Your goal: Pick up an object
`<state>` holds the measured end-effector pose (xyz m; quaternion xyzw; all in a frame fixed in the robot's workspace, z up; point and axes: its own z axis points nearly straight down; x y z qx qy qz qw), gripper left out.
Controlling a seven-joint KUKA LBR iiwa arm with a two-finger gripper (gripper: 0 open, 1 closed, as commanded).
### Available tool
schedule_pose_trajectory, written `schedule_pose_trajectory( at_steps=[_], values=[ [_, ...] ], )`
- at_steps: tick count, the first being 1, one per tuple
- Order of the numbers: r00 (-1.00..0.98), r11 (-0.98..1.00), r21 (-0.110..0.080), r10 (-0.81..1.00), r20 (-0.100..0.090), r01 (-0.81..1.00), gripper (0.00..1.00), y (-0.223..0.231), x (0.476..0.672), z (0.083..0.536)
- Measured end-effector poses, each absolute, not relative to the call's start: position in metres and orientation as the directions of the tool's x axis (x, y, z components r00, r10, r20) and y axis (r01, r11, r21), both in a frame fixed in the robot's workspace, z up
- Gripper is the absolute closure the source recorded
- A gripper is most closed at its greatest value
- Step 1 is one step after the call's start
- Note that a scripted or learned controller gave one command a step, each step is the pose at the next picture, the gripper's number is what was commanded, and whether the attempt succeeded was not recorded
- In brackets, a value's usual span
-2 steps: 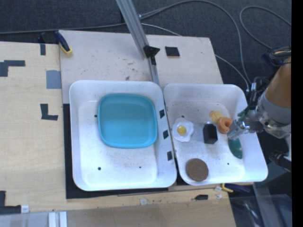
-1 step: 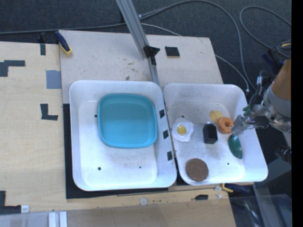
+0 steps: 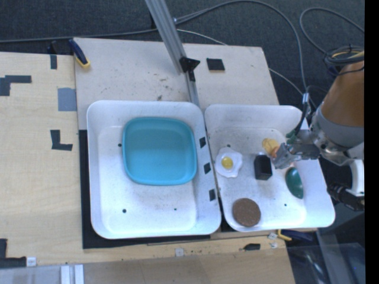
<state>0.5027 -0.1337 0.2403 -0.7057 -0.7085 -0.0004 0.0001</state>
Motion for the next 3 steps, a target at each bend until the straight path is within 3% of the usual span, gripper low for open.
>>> schedule_pose_trajectory(
  at_steps=[3],
  values=[
    [-0.005,0.005,-0.001,1.0,0.001,1.0,1.0,0.031,0.51,0.234]
  ],
)
